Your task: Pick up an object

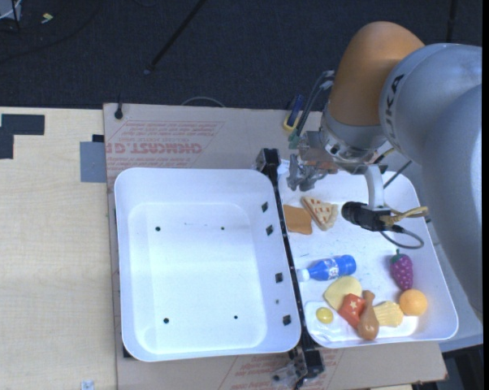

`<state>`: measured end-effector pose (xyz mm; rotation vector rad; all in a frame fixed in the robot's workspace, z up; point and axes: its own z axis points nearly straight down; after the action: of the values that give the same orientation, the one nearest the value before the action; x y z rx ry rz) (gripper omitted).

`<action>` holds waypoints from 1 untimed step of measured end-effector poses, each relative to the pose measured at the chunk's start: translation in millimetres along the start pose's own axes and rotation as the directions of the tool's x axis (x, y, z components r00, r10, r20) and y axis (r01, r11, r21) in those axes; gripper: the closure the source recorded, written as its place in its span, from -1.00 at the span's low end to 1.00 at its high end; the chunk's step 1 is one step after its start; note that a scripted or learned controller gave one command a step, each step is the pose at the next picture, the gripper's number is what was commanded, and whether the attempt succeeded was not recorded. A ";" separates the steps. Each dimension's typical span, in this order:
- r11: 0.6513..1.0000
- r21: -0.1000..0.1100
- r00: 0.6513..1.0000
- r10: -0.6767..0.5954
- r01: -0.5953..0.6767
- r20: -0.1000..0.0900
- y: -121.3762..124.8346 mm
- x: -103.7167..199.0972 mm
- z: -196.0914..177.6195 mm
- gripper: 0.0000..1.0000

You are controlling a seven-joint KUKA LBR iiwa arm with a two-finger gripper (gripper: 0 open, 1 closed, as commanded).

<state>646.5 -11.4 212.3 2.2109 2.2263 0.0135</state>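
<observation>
Left bin [197,344]: holds no targets.
Gripper [303,175]: low at the right bin's [439,319] back-left corner; grip state cannot be told.
Nearest targets: orange wedge [297,218], sandwich slice [321,211], touching.
Risk: grazing both pieces, or striking the bin wall.

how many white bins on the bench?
2. Left bin, alongside it the right bin that holds the toy food, with the gripper over its far end.

A pale wooden bench [41,250] meets dark carpeted floor [188,39] (black cables [179,23] trailing across it).
</observation>
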 end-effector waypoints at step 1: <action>1.000 -0.008 1.000 0.005 -0.005 0.003 0.4 5.3 -252.2 1.00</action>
<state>644.7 -7.0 464.5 2.2113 2.2145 0.0185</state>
